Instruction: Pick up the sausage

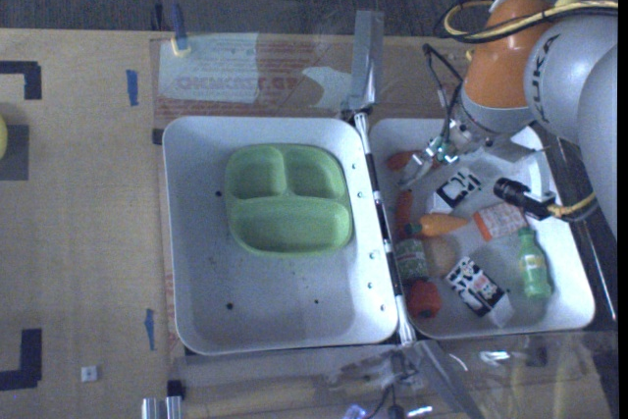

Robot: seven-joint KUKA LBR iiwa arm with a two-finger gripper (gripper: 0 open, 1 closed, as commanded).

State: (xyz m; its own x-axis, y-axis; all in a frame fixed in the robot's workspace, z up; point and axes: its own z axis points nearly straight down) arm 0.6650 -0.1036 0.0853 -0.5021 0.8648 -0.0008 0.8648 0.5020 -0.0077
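**Over the right bin, a crowded reach for the sausage**

Above the far-left corner of the right bin, I am holding my gripper with its fingers spread apart and nothing between them. The sausage, a reddish link, is lying just below my fingertips, close along the bin's left wall and seemingly lengthwise to it.

What is worrying me is the crowding. A second reddish piece is sitting at the far corner, right beside my gripper, and I am judging that a descent from this spot could close on that one instead. The wall is leaving little room on the sausage's left, so one finger may be landing on the rim or on top of the link rather than beside it, and a rounded link is likely to be rolling out of a shallow pinch. The carrot is lying just beside the sausage's near end, with a small jar beyond it; a finger coming down too far toward them may be nudging both and shifting my target. The green plate in the left bin is sitting well apart.
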